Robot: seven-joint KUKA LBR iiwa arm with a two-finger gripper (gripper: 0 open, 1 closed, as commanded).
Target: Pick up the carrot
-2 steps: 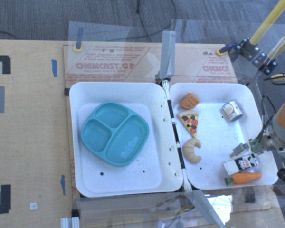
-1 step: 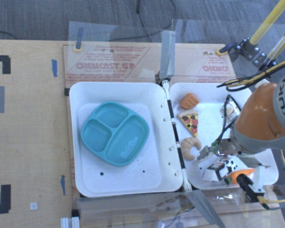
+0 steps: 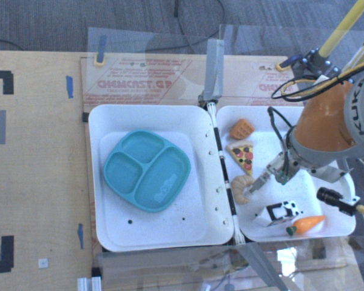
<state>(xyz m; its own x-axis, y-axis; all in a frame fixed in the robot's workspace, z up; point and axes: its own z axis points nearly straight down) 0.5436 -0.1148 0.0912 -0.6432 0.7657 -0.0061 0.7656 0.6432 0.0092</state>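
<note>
So, looking down from the overhead camera: two shallow white bins are sitting side by side on the bench. The left bin (image 3: pixel 109 223) is holding a teal divided plate (image 3: pixel 147 170), three compartments, lying flat and a bit turned, roughly in the middle of the bin.

The right bin (image 3: pixel 346 223) is where all the little stuff is hanging out. Near the top left of it there's a small orange waffle-looking piece (image 3: pixel 242 128), and just below that a toy pizza slice (image 3: pixel 241 155) with red dots on it. Further down along the left wall a tan croissant-shaped piece (image 3: pixel 239 188) is lying there.

The arm (image 3: pixel 324 123) is reaching in from the right, orange band and all, with cables looping around the top of it. The gripper (image 3: pixel 253 187) is pointing down and to the left, and its tip is sitting right at the croissant piece, touching or nearly so. Honestly can't tell if the pincer is open or closed from here, it's too small and blurry at the tip.

The carrot (image 3: pixel 307 224) is lying on its side near the bottom right corner of the right bin, orange with a green end pointing left. It's well apart from the gripper tip. Just beside it, up and to the left, there's a small black-and-white toy (image 3: pixel 284 211), nearly touching the carrot's green end.
</note>
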